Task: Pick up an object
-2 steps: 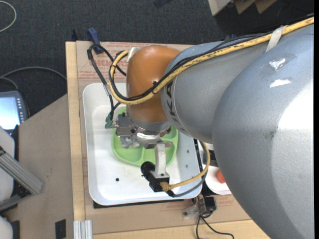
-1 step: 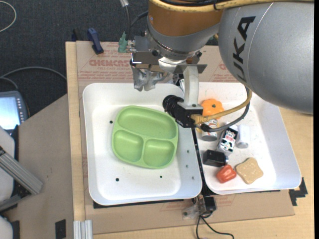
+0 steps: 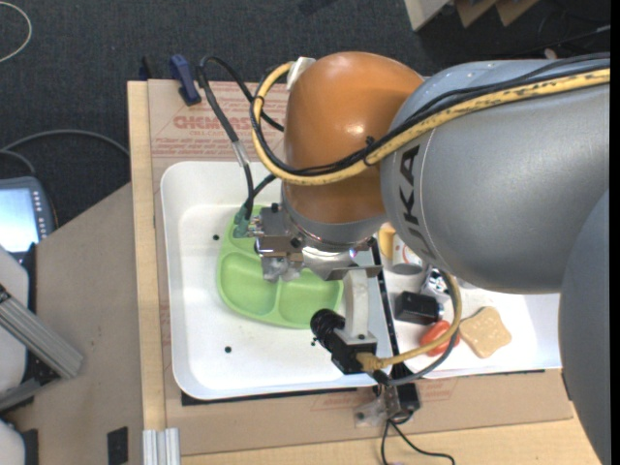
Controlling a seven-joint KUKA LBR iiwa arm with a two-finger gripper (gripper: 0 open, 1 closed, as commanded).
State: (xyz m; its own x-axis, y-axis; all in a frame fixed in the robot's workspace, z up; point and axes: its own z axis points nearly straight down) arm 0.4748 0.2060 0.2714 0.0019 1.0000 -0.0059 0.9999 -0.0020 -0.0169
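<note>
The claw [image 3: 291, 260] is hidden for the most part beneath the orange wrist band [image 3: 334, 134] of the grey arm [image 3: 504, 182]; whether it is apart or together cannot be told from this view; its metal mount is seen directly above the green divided tray [image 3: 257, 294]; nothing can be seen held in it.

The green divided tray lies flat in the left white bin [image 3: 189, 289], near the bin's middle, its right part covered by the wrist; a small dark green item [image 3: 239, 223] is seen at the tray's upper edge, just beside the mount; a black fitting [image 3: 334, 342] on a pale bracket overhangs the tray's lower right corner.

To the right, a tan toast-shaped piece [image 3: 484, 330] lies on the white surface; an orange-red item [image 3: 438, 335] lies just beside it, to its left; a black block [image 3: 417, 306] is seen above that item.

A yellow hose [image 3: 281, 163] and black cables are looped around the wrist band; the white letter "K" [image 3: 405, 177] can be read on the grey arm; red lettering [image 3: 208, 124], partly legible as "CHOM", is printed on the brown worktop [image 3: 150, 260] above the bin; a blue clamp [image 3: 184, 77] sits at the worktop's upper edge.
</note>
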